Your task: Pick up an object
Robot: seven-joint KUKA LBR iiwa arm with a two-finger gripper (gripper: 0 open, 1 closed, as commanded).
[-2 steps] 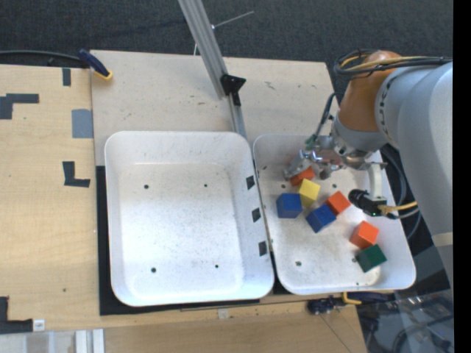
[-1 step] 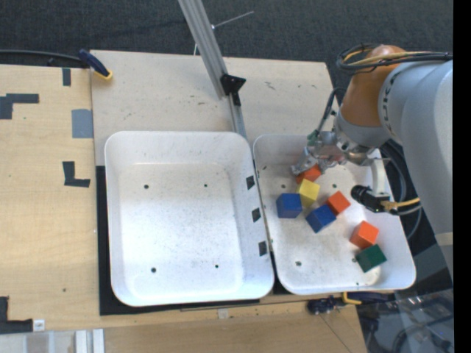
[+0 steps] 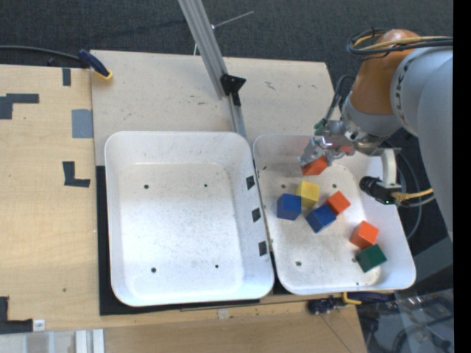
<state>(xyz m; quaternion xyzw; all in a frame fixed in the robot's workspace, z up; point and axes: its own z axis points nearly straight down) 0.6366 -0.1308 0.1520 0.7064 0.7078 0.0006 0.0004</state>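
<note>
While the gripper (image 3: 318,155) hung over the right bin (image 3: 294,271), an orange block (image 3: 315,166) sat pinched between its fingers.

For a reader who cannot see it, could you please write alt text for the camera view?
The gripper hangs over the right bin with an orange block at its tip. Six more blocks lie in that bin; the left bin sits beside it.

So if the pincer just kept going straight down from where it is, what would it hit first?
Most likely the orange block right at the pincer tips, near the far end of the right bin. Depth is hard to judge, so they may already touch.
</note>
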